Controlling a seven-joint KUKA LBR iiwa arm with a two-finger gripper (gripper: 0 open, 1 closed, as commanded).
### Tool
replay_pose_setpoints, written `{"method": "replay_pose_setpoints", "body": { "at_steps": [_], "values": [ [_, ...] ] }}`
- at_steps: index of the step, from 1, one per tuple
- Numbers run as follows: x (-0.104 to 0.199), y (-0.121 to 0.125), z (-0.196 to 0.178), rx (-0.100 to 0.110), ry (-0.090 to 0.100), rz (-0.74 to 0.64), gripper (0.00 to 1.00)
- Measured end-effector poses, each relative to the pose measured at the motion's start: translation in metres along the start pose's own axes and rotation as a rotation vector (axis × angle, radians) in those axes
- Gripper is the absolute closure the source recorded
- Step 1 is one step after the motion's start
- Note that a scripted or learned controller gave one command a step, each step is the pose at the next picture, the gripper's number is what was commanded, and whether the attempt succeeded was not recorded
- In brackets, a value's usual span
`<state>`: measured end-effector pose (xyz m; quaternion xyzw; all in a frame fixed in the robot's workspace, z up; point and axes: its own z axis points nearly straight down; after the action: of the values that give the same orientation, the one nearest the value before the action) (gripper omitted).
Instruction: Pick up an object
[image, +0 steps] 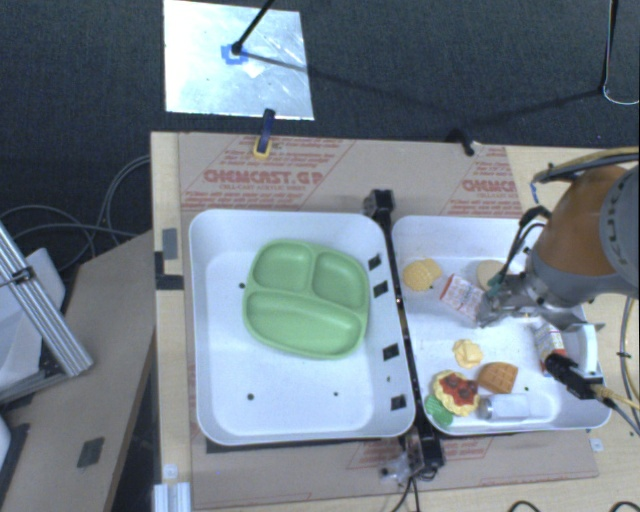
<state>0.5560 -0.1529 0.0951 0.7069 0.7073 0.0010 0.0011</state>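
I see tool low in right bin, beside small clear packet; cannot tell its state. Round yellow cookie left of packet. Yellow piece, brown bread, pizza toy near front wall. Green divided plate in left bin.

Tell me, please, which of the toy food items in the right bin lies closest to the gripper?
The clear red-printed packet, just left of the gripper; the other items lie farther away.

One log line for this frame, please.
arm: over right bin | gripper: low, beside clear packet | grasp: unconfirmed | green tray: left bin
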Motion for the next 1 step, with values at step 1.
{"method": "replay_pose_setpoints", "body": {
  "at_steps": [1],
  "values": [
    [-0.0067, -0.0055, -0.0491, -0.003, -0.002, 0.001, 1.0]
  ]
}}
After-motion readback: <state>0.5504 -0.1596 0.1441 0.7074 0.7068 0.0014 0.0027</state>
